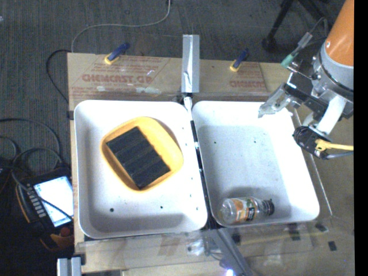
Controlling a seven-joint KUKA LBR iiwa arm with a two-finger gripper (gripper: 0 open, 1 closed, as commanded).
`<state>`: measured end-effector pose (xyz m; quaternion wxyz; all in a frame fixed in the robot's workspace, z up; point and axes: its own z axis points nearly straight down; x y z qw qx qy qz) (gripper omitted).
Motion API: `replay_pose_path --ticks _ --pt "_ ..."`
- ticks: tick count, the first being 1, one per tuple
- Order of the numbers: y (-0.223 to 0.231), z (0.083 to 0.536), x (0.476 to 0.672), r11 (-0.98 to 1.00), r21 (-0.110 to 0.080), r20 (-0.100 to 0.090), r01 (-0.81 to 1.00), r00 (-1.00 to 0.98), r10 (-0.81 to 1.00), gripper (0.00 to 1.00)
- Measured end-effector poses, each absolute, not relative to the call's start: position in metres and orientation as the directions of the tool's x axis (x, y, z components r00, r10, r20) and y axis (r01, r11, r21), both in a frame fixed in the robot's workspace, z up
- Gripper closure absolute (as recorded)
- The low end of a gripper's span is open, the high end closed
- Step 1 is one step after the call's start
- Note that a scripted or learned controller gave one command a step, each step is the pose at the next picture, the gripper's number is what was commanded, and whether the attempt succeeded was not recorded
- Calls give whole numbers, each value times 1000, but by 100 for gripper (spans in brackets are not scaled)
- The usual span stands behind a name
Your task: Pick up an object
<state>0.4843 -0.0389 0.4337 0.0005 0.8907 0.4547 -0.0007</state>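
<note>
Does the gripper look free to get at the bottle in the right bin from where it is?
Probably yes: the bottle lies on its side against the near wall, uncovered, and the gripper hangs above the far corner.

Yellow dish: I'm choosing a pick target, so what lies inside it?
A black ribbed block lies in the yellow dish, covering most of its floor. Whatever may sit beneath the block is hidden.

Red print on the clear sheet (123,76) lying on the tabletop (86,62) behind the left bin reads roughly "CHEMCAST GP"; last letters uncertain. A matching red line on the sheet (247,82) behind the right bin is too faint to read. The label on the bottle (247,209) is too small to make out.
</note>
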Motion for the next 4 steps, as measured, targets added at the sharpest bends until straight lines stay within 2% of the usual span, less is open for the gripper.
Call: replay_pose_path --ticks 2,4 --pt "-95 425 484 -724 -1 -2 690 724 690 0" --pt "-130 434 484 -906 0 -2 422 906 422 0"
